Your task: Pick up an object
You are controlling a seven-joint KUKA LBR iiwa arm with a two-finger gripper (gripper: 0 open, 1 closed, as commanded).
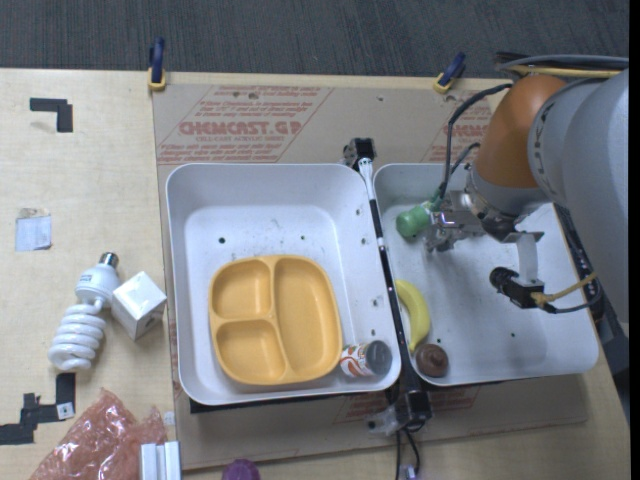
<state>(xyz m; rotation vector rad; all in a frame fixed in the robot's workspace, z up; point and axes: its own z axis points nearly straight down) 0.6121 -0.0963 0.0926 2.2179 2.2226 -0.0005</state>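
Right bin (560,353): the arm (560,138) reaches in from the right, with the tool (440,230) low at the bin's upper left part. A green object (411,221) lies just beside the tool on its left, touching or nearly so; whether it sits between the fingers cannot be told, nor how wide the tool stands. A banana (415,313) lies along the left wall of this bin, and a brown round object (432,359) rests near its lower end, in the bottom left corner.

Left bin (190,268): a yellow divided plate (275,318) with three compartments lies flat, and a small can (365,359) lies on its side at the plate's lower right corner.

On the worktop (90,198), left of the bins: a spiral light bulb (82,323) beside a small white box (139,304)
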